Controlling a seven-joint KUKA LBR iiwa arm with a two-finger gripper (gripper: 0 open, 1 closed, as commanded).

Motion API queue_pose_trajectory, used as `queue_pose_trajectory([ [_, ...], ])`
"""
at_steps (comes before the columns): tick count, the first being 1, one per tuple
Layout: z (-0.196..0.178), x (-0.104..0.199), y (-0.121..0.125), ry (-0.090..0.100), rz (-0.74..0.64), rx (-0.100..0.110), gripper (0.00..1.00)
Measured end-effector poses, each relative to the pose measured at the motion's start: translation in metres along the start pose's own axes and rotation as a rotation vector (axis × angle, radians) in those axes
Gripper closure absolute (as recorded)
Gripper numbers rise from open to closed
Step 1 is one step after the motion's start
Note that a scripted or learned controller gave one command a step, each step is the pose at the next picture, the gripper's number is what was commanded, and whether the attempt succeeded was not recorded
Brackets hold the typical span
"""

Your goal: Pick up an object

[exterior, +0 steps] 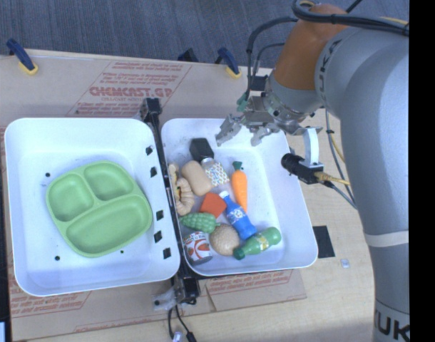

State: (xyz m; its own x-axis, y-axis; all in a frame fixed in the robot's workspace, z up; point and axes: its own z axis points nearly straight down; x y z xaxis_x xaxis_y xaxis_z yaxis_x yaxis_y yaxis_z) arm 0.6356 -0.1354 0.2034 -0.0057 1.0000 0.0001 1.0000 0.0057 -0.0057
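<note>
Overhead slanted view of two shallow white bins side by side on a cardboard-covered bench (132, 84). The left bin (18, 191) holds a green three-compartment plate (98, 206), lying flat. The right bin (292, 212) holds a heap of toy foods gathered toward its left and near sides: a black block (201, 149) at the far end, a tan bread-like piece (197, 178) just near of it, a speckled can (217, 172) beside that, and an orange carrot with a green top (239, 185) to the right. Nearer lie an orange-red piece (212, 204), a blue bottle (238, 219), a dark green bumpy piece (199, 223), a round tan piece (224, 240), a green bottle (259, 242) and a red-and-white can (197, 247).

The grey arm (367, 120), with its orange band (306, 48), reaches in from the right. Its gripper (244, 132) hangs over the far edge of the right bin, fingers (227, 130) spread apart with nothing between them, clear of the heap and just right of the black block.
</note>
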Motion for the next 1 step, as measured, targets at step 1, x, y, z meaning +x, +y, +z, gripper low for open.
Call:
queue_pose_trajectory([
  [1,0.1080,-0.0153,-0.0185,0.001,0.000,-0.007,0.00],
])
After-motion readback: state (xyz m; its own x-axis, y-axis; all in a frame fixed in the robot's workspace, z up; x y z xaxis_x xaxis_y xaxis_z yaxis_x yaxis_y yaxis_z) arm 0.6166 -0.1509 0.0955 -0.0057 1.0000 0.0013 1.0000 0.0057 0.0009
